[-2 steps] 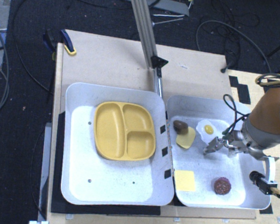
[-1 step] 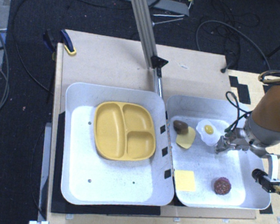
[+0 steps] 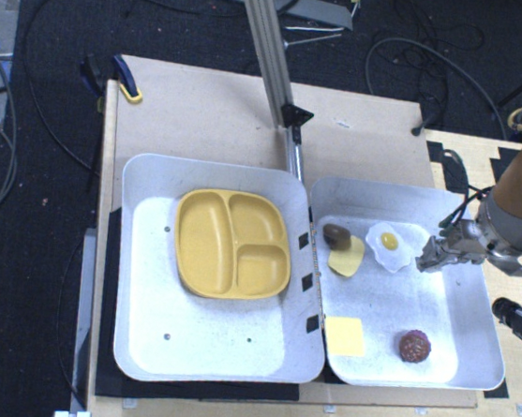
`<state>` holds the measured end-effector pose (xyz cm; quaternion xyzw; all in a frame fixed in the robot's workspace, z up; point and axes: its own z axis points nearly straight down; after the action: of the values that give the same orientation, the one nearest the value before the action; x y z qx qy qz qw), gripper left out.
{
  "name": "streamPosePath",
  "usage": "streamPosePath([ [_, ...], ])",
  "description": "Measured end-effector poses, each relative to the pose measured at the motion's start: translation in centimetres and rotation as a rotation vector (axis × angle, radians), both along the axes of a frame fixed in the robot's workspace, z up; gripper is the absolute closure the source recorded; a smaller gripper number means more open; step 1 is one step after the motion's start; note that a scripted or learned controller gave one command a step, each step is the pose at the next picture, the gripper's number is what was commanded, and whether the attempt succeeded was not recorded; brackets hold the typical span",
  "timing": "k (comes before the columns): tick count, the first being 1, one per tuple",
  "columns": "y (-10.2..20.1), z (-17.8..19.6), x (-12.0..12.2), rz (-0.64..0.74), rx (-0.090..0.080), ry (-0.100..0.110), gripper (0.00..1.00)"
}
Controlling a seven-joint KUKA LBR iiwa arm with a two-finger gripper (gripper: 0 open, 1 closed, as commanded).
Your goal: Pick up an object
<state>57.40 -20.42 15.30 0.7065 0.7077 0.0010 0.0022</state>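
Two shallow white bins sit side by side on a pale wooden desk (image 3: 215,117). Their plastic floors look a little speckled, and their corners are round.

The left bin (image 3: 143,321) holds a yellow plastic plate (image 3: 234,245) with round corners. Raised walls split the plate into three parts, and it looks smooth and a bit shiny.

The right bin (image 3: 461,312) holds small toy foods. A flat toy fried egg (image 3: 389,248), white with a round yellow middle, lies near the back of the bin. Just to its left are a small brown lump (image 3: 336,235) and a pale yellow slice (image 3: 347,260) with a curved edge; the two touch. A flat yellow square like a cheese slice (image 3: 344,336) lies near the front left corner. A dark red bumpy ball (image 3: 414,345) sits well to its right.

The grey gripper (image 3: 422,261) comes in from the right and hangs just beside the right edge of the fried egg. It is too small and blurry to tell if the jaws are wide or narrow, and nothing can be seen between them.

No writing can be read anywhere. A grey metal pole (image 3: 271,48) slants up from the back of the desk. The floor (image 3: 38,176) around the desk is dark, with black cables looping over it.
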Motion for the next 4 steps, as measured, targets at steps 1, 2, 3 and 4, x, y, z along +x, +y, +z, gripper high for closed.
streamPosePath([
  [1, -0.5, 4.8, -0.7, -0.002, -0.001, 0.0, 1.0],
  [2, -0.5, 7.1, -0.6, 0.001, 0.0, 0.001, 1.0],
  [3, 5.5, 6.7, 0.4, 0.005, 0.002, 0.005, 1.0],
  [4, 10.7, 5.8, 0.7, 0.005, 0.002, 0.005, 1.0],
])
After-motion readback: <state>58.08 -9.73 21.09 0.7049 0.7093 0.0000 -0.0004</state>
